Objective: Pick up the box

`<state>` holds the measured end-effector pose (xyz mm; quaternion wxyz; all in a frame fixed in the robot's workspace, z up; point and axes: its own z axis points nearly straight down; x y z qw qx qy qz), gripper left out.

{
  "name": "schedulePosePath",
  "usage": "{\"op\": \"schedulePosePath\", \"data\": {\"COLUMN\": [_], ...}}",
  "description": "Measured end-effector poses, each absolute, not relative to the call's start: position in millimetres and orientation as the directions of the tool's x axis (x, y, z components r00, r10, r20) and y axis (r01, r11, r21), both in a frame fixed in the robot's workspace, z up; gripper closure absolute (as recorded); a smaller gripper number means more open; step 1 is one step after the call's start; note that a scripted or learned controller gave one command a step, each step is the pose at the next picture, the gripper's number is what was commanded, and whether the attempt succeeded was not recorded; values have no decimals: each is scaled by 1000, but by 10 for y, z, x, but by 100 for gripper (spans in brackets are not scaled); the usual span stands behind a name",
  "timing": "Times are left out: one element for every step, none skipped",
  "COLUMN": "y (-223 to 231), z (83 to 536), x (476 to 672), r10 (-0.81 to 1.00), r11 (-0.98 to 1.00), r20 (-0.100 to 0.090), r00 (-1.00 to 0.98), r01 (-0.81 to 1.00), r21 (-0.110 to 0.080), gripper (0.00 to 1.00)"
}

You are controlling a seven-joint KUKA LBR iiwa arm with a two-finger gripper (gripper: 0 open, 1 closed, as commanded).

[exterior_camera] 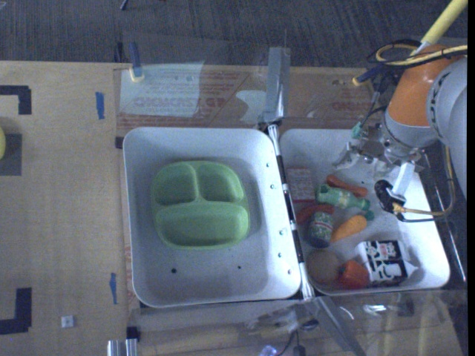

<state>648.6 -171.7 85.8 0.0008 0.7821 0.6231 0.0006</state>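
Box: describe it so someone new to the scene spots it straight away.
Take the right bin, the one the arm reaches over. The box lies in its near right corner, beside a red item and below a carrot. It is the only flat-sided, black-and-white printed thing among rounded, coloured food toys.

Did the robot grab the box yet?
Not yet. The small black-and-white printed box lies in the right white bin, near its front corner beside toy food. The grey arm's gripper hangs over the bin's far end, away from the box. Left to do: reach it, grab it and lift it.
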Motion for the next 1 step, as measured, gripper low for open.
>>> {"op": "schedulePosePath", "data": {"y": [-1950], "z": [2257], "x": [6676], "r10": [942], "r11": [-335], "r20": [-1], "r00": [335], "r01": [942], "r21": [3], "gripper": [0]}}
